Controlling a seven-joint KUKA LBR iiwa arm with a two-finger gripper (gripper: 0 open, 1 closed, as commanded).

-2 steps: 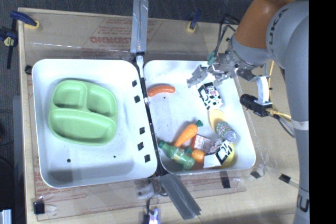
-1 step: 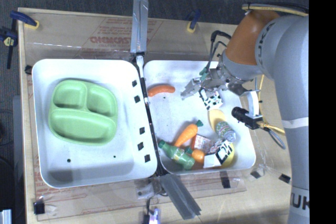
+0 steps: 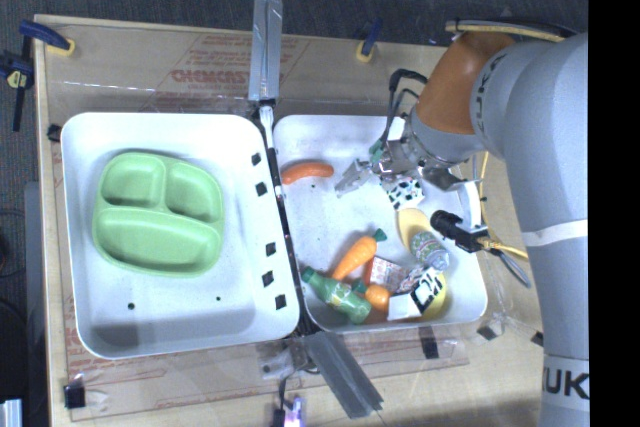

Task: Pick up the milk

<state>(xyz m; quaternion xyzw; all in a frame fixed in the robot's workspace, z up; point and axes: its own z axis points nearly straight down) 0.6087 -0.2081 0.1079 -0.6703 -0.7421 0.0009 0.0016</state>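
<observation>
The milk [image 3: 402, 192], a small white carton with black cow spots, lies in the right bin [image 3: 330, 215] toward its upper right. My gripper [image 3: 375, 170] hangs low over the bin, right beside the carton's upper left edge, and the wrist covers part of the carton. Whether the carton is in its grasp is not visible from this angle. A second black-and-white patterned pack [image 3: 428, 290] rests at the bin's lower right corner.
An orange sausage [image 3: 305, 171] lies left of the gripper. A carrot [image 3: 355, 257], a green bottle [image 3: 335, 290], a red-and-white box [image 3: 385, 270] and a yellow banana [image 3: 418, 233] crowd the lower right bin. The left bin [image 3: 100, 315] holds a green divided plate [image 3: 160, 210].
</observation>
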